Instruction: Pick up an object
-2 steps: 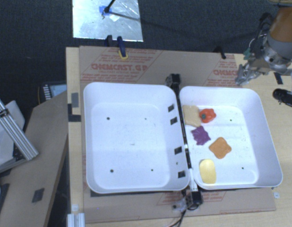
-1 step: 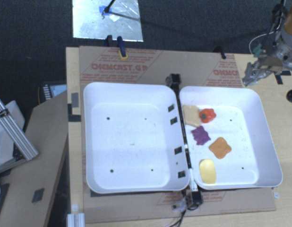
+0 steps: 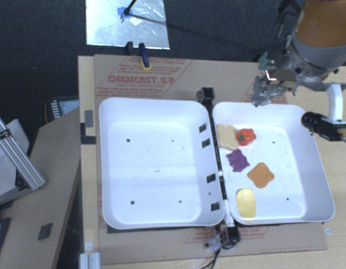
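Several small objects lie in the right bin (image 3: 307, 167): a tan flat piece (image 3: 225, 135), a red-orange item (image 3: 246, 137) touching it, a purple piece (image 3: 238, 161), an orange piece (image 3: 261, 174) and a pale yellow one (image 3: 246, 202) near the front. My gripper (image 3: 265, 96) hangs above the bin's far rim, well behind the objects, with nothing seen between its fingers. Its fingers are too small and dark to judge.
The left bin (image 3: 106, 150) sits beside the right one, joined by a black clip strip (image 3: 215, 156). A shiny foil sheet (image 3: 128, 15) lies at the back. A black fitting (image 3: 321, 125) juts over the right bin's right rim.
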